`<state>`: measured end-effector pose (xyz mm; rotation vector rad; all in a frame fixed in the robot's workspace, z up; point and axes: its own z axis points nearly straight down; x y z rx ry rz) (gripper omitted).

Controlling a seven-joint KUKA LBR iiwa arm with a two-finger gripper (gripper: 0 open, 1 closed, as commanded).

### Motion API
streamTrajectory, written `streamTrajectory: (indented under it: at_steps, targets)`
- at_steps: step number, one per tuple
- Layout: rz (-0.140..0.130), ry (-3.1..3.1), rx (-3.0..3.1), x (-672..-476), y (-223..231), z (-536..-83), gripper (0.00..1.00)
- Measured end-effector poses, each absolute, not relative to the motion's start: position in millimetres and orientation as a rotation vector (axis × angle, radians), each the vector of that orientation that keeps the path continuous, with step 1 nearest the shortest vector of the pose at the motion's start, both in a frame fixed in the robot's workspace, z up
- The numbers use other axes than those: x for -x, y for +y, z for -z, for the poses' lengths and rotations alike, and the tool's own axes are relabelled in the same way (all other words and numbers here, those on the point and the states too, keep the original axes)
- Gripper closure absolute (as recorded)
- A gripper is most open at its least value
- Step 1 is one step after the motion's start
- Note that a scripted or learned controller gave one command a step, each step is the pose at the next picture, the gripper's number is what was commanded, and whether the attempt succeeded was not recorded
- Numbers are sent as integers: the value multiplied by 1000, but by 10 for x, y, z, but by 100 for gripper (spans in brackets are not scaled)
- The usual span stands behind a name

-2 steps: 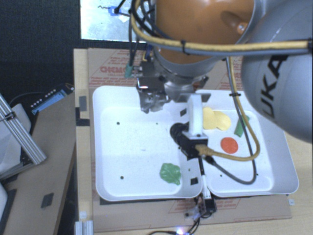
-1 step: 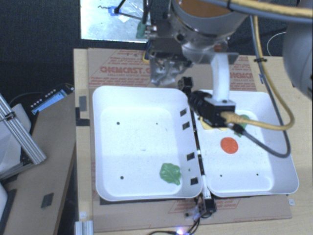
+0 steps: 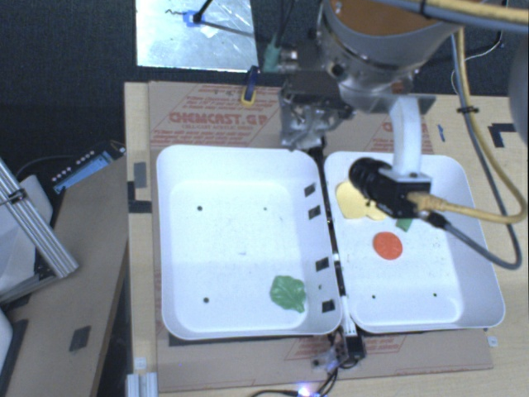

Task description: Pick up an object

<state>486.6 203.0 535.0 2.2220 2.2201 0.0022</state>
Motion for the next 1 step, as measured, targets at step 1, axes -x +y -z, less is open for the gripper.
streamTrajectory:
  at_steps: [1]
  targets:
    - [-2,2221,-2221,-4865,1829,-5350,100]
